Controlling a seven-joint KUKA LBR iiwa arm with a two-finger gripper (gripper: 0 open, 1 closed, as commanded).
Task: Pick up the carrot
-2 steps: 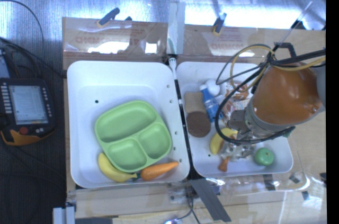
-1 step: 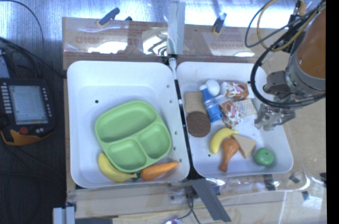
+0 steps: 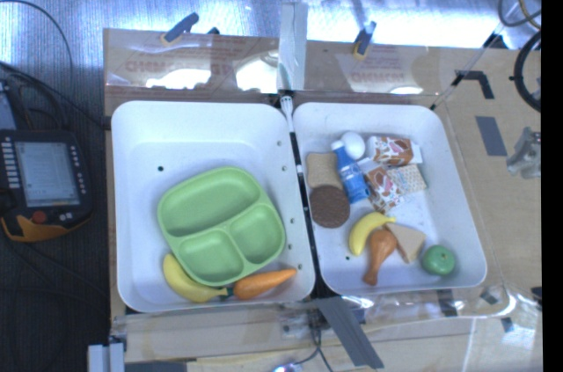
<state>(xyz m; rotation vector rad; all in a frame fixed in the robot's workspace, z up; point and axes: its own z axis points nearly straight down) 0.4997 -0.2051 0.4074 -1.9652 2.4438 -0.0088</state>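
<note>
Orange against the white wall, the carrot [image 3: 264,282] lies at the near edge of the left bin [image 3: 141,133], tucked against the green divided plate [image 3: 222,225] with a banana [image 3: 187,282] just beside its blunt end. By my judgement the pick has not begun: the reach comes first. The next move calls for a descent into that crowded corner, and whether the tool is parted or closed I cannot tell.

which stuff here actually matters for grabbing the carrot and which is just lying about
For the job:
carrot, at the left bin's near edge, beside the green tray

Lying about:
banana in the left bin
blue bottle
brown cookie
drumstick
green apple
</note>
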